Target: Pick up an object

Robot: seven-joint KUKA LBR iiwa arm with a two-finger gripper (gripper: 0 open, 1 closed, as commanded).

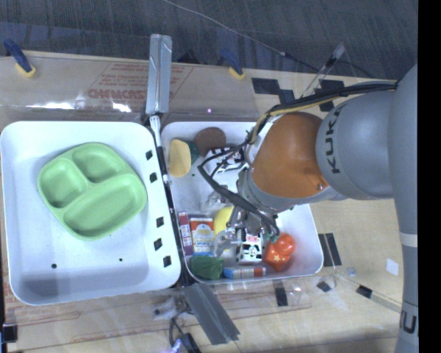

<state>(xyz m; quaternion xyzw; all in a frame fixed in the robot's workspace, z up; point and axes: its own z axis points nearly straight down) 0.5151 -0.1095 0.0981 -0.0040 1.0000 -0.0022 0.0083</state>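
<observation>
The big grey arm (353, 145) reaches down into the right bin (309, 230). Its jaws (239, 234) sit low among the toys, by the yellow lemon (223, 218) and the red fruit (279, 250). I cannot tell if the jaws are open or holding anything. It is best to go slow, close on just one toy, then lift straight up. The green plate (92, 190) lies in the left bin (22, 219).
</observation>
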